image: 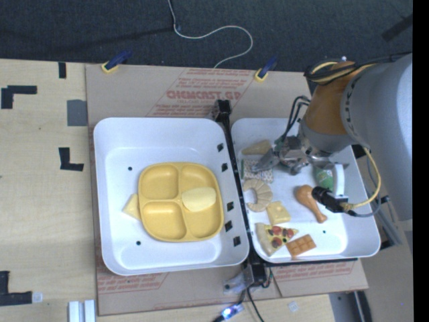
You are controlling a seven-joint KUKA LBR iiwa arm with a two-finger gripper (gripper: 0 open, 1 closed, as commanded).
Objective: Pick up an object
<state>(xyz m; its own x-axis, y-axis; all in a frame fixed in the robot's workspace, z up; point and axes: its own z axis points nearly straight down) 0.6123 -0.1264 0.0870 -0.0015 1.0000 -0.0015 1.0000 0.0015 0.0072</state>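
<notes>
The table (40, 180) carries 2 white bins side by side. The left bin (114, 139) holds a yellow divided plate (164, 210) with a pale yellow piece (199, 198) in its right compartment and a small yellow wedge (131, 208) just beside its left edge. The right bin (362, 243) holds toy food: a beige ring-shaped piece (258, 194), a cheese wedge (278, 212), a pizza slice (273, 236), a brown waffle bar (301, 245) and a brown drumstick (311, 201). The tool (273, 161) is low in the far left of the right bin, above a pale speckled piece (260, 176); whether it is open or grips anything, I cannot tell. The grey arm (375, 119) enters from the right.
</notes>
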